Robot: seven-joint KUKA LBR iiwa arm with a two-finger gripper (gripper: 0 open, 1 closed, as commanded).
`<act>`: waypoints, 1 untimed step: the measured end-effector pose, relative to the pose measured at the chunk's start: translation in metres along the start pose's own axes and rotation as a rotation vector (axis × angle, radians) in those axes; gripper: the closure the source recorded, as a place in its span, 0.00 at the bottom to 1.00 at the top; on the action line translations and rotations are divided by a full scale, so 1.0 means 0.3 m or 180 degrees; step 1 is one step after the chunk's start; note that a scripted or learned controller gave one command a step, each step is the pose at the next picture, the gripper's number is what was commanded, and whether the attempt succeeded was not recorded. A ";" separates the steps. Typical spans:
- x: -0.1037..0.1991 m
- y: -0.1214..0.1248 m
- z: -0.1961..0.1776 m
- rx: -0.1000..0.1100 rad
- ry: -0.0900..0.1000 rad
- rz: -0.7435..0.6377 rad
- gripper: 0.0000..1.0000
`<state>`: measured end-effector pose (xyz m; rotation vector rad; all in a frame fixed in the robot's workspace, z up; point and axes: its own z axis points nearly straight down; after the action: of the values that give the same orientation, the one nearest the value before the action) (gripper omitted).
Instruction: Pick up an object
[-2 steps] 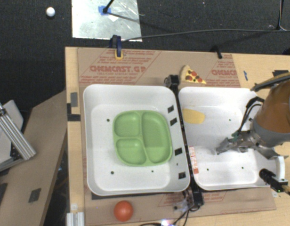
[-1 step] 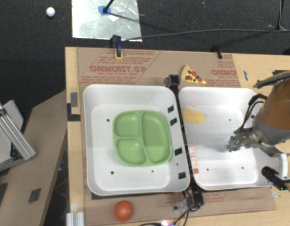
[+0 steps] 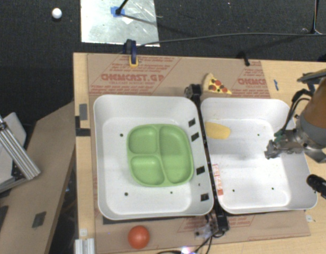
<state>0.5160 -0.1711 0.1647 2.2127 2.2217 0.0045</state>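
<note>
Gripper, jaw state impossible to tell, hangs over smooth white right bin near a flat yellow piece.

From my remote seat the feed was evenly and fairly brightly lit, apparently from overhead. The two white bins came close to washing out, their walls and floors barely separable. Beyond the bins' far side, a foil sheet threw back patchy glare. The green divided plate in the left bin cast almost no shadow. In the right bin a soft grey shadow lay near the gripper, which looked smeared and indistinct. Overall the picture was soft and grainy, and fine detail was lost. The black backdrop behind the bins swallowed everything.
</note>
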 end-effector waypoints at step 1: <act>0.021 0.028 -0.196 -0.0004 0.0000 -0.0004 1.00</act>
<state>0.5242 -0.1646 0.2234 2.2108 2.2224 0.0059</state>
